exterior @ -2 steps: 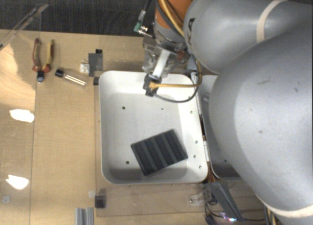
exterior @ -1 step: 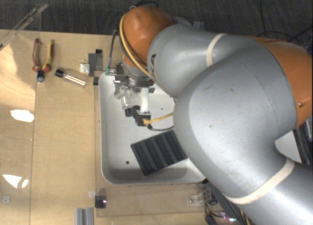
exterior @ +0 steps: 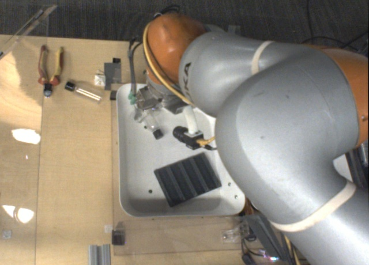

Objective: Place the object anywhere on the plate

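Over the far left corner of the white bin hangs the gripper, pointed down at the bin floor, with the grey arm and its orange band covering everything to the right. Whether the gripper is open or closed I cannot tell, and nothing can be seen held in it. A small dark piece sits just below it; I cannot tell if it is loose or part of the tool. A black ribbed slab lies flat on the bin floor nearer the camera, well apart from the gripper. On the bench left of the bin lie pliers and a clear tube.
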